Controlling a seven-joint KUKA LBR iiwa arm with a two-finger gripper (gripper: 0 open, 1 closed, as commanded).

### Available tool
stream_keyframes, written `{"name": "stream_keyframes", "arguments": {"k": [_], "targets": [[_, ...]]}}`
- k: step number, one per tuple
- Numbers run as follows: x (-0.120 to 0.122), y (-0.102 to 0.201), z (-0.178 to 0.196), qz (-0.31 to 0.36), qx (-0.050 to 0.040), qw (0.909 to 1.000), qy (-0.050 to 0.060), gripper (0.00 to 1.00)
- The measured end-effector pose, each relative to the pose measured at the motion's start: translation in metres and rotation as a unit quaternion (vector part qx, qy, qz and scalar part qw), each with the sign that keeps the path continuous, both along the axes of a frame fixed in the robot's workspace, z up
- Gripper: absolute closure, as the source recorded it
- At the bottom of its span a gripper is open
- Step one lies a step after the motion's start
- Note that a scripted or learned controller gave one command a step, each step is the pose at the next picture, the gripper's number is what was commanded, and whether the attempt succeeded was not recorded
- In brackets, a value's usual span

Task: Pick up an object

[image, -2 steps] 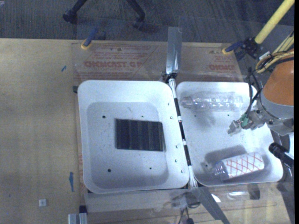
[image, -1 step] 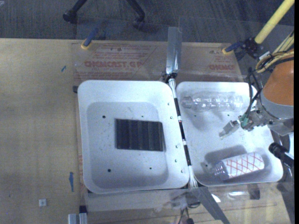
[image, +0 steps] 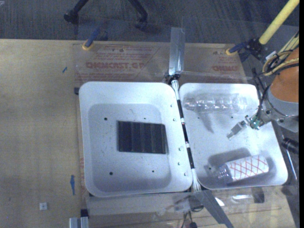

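A clear plastic bottle [image: 213, 103] lies on its side at the back of the right bin [image: 204, 141]. A second bottle with a red-and-white crosshatch label [image: 243, 167] lies near that bin's front edge. A flat black ridged panel [image: 142, 137] rests in the middle of the left bin [image: 95, 103]. My gripper [image: 240, 128] reaches in from the right and hangs over the right bin, between the two bottles and toward its right side. Nothing visible is held in it.
The grey arm with its orange band [image: 287, 87] and cables sits over the right bin's right rim. A metal divider post [image: 176, 51] stands behind the seam between the bins. A yellow pole [image: 280, 15] leans at the back right.
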State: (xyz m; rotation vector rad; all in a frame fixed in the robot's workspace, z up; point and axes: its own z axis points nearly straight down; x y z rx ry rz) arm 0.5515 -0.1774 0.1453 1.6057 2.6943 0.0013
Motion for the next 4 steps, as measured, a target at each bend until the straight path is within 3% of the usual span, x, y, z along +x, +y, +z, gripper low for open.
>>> {"name": "stream_keyframes", "arguments": {"k": [1, 2, 3, 4], "targets": [[-0.009, -0.027, -0.057, -0.044, 0.0005, 0.9991, -0.001, 0.0], [0.047, 0.051, -0.057, 0.008, 0.0009, 1.0, -0.003, 0.0], [0.079, 0.059, -0.059, -0.073, -0.0019, 0.9967, 0.034, 0.0], [0.089, 0.056, -0.065, -0.058, 0.0019, 0.9965, 0.061, 0.0]]}}
